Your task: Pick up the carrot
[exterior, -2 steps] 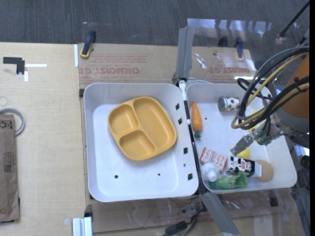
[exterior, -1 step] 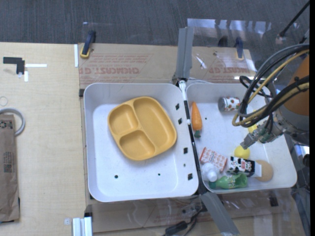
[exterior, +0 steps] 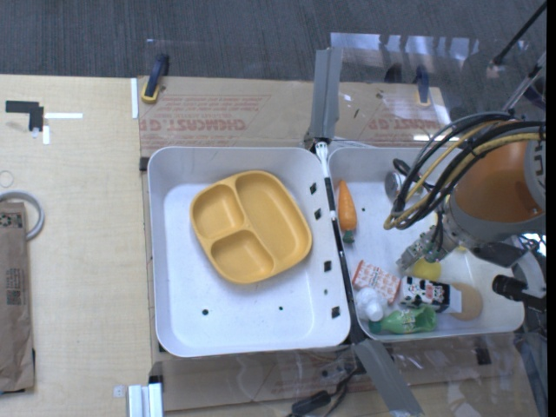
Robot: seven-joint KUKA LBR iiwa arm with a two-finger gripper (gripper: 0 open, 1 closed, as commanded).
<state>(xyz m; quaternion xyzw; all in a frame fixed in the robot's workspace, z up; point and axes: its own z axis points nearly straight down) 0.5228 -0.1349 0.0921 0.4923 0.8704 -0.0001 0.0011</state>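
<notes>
The carrot (exterior: pixel 346 207), orange with a small green end, lies lengthwise in the right bin (exterior: pixel 373 168), close against its left wall. My gripper (exterior: pixel 420 252) hangs below the arm's orange band (exterior: pixel 493 185), over the middle of the right bin. It is to the right of the carrot and a little nearer the front, well apart from it. Cables and the wrist hide much of the gripper. Nothing of the carrot is hidden.
Under and near the gripper lie a yellow item (exterior: pixel 427 270), a red-and-white packet (exterior: pixel 375 278), a black-and-white carton (exterior: pixel 426 294), a white ball (exterior: pixel 369 303), a green item (exterior: pixel 405 321) and a tan object (exterior: pixel 469 301). The left bin (exterior: pixel 174 320) holds a yellow divided plate (exterior: pixel 250 226).
</notes>
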